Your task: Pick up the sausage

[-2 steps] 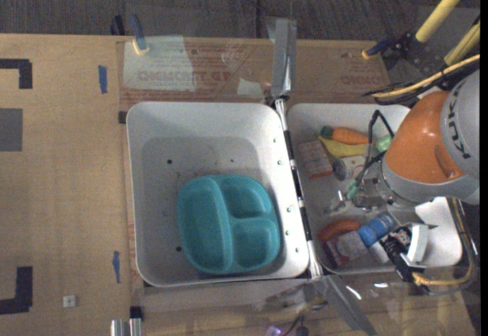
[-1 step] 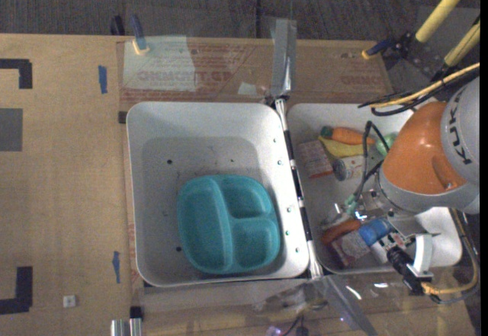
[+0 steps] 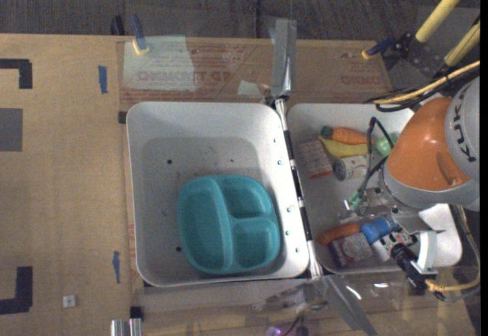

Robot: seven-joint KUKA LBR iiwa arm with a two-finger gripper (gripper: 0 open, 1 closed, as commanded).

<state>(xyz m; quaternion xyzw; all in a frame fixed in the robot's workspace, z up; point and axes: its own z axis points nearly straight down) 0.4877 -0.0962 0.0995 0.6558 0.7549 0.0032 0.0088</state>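
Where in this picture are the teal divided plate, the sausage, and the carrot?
teal divided plate [image 3: 200, 229]: camera view, bare floor of its large compartment, in the left bin.
sausage [image 3: 338, 233]: camera view, middle of its orange-brown length, in the right bin.
carrot [image 3: 349, 135]: camera view, its orange body.

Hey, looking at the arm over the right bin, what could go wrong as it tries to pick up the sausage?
1. The sausage lies tight against a blue item and a packet, so the gripper may catch a neighbour instead.
2. It sits close to the right bin's near wall, which may block the approach.
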